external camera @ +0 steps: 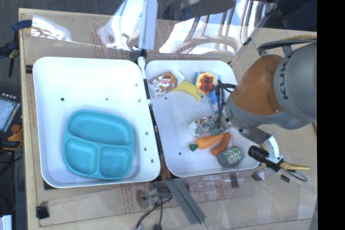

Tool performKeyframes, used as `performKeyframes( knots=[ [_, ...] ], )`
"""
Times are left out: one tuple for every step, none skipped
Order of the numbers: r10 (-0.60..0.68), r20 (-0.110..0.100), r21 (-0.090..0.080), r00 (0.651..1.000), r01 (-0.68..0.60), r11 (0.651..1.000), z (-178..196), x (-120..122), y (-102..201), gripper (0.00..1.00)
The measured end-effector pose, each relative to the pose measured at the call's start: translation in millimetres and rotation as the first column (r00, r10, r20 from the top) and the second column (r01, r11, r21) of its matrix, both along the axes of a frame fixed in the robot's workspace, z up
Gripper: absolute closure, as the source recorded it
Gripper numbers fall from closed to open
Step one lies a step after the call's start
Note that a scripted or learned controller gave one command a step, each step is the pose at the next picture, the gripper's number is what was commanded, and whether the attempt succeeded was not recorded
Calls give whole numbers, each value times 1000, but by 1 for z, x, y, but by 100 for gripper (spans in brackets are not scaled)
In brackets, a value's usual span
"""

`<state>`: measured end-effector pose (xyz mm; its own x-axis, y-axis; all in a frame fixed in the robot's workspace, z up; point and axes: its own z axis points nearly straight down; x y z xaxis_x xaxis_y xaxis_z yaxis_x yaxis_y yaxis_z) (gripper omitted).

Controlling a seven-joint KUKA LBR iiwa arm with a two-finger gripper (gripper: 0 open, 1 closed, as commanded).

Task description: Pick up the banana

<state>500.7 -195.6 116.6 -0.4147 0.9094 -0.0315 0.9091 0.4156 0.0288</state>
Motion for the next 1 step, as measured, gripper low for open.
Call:
performKeyframes(
  knots=[
    [-25,-43,17,999,25,1000,129,19,92,100]
  ],
)
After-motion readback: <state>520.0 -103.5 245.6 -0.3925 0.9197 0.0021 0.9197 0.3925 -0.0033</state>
